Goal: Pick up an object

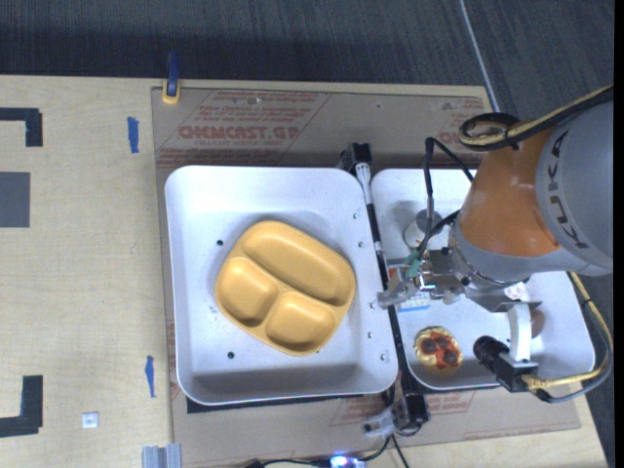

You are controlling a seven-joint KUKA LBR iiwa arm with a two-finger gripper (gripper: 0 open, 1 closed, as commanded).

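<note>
Arm [517, 213] over the right bin [567, 312], yellow tray [283, 286] in the left bin [195, 261].
On the worktop [78, 310], the three-part tray lies askew. The hand [408, 291] hangs near the bins' shared wall; whether it is open or closed cannot be told. A small red-and-yellow round object [436, 348] lies just beside it.

The yellow divided plate [283, 286] filled the middle of the left bin [185, 261], leaving bare white floor only in a band along its walls, widest at the near and left sides. The arm [507, 213] hung over most of the right bin [577, 359], blocking its middle. A small round red-and-gold object [436, 348] lay near that bin's near left corner, just beside the shared wall. Left of the bins, the table [78, 261] lay open.
</note>
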